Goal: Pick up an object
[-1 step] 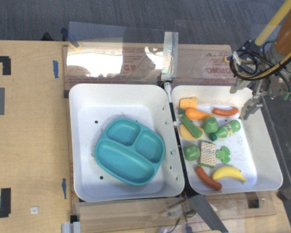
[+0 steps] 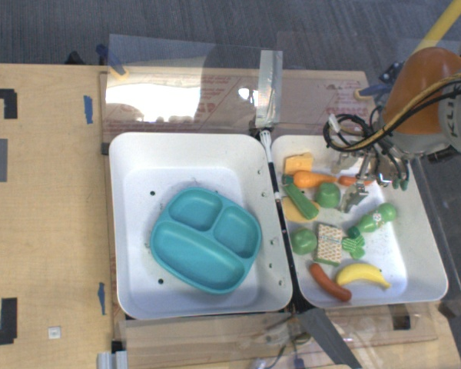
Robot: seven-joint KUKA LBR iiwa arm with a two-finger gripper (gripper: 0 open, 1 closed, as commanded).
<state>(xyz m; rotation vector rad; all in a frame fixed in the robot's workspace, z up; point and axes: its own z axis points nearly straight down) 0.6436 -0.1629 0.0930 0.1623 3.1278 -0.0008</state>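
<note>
The gripper [image 2: 361,191] is seen low over the upper part of the right bin [image 2: 426,271], hanging from a knot of black cables; whether it is open or closed cannot be told, because the metal parts there are small and blurred. Nothing can be made out as held by it. Just beside it, to the left, a round green piece [image 2: 328,196] and an orange carrot [image 2: 313,180] are lying, and a yellow block [image 2: 298,164] is found a little higher, near the bin's corner. Below the gripper a green bottle-shaped toy [image 2: 375,220] is lying tilted, and further down a patterned card [image 2: 329,244], a second green piece [image 2: 304,241], a red sausage [image 2: 329,281] and a banana [image 2: 363,274] are spread — all inside the same bin.

The left bin [image 2: 131,206] is occupied by a teal divided plate [image 2: 206,239], well apart from the arm.

The step in hand is judged to be the approach — no object has been chosen clearly yet. For the next move, the gripper should be centred over one free-lying toy and lowered straight, since the toys are crowded and a neighbour could be pushed.
</note>
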